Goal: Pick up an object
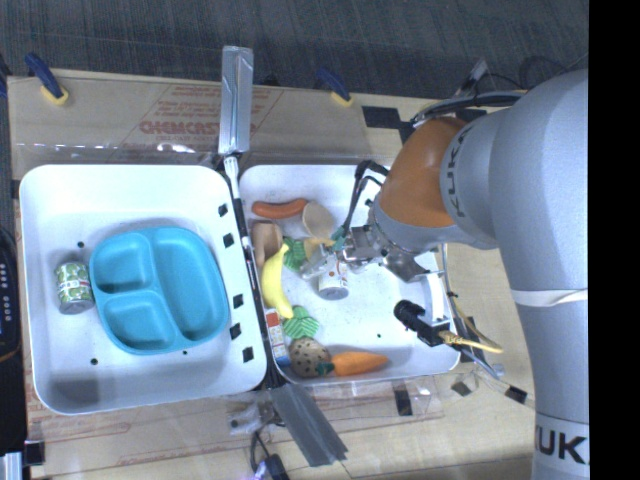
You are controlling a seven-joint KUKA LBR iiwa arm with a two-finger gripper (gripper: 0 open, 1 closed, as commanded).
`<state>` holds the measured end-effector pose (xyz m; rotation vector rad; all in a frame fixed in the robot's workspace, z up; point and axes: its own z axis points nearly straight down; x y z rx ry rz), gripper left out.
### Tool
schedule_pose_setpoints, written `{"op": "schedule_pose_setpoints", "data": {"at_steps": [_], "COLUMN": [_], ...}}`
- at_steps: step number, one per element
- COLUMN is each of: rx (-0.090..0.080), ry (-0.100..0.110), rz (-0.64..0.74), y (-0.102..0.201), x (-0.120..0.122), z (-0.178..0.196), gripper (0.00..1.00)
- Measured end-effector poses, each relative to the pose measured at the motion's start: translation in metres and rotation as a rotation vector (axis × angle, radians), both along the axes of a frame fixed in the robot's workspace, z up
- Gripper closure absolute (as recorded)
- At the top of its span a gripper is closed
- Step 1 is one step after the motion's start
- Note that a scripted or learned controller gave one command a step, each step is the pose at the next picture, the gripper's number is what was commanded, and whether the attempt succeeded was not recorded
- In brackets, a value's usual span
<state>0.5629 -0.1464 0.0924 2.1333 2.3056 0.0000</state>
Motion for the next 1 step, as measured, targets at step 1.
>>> {"op": "schedule_pose_setpoints", "data": {"at_steps": [1], "rx": [-0.001], "ry": [0.001], "rz": [0.002], "y": [-0.0007], "x": [-0.0003], "z": [0.0100], "gripper": [1.00]}}
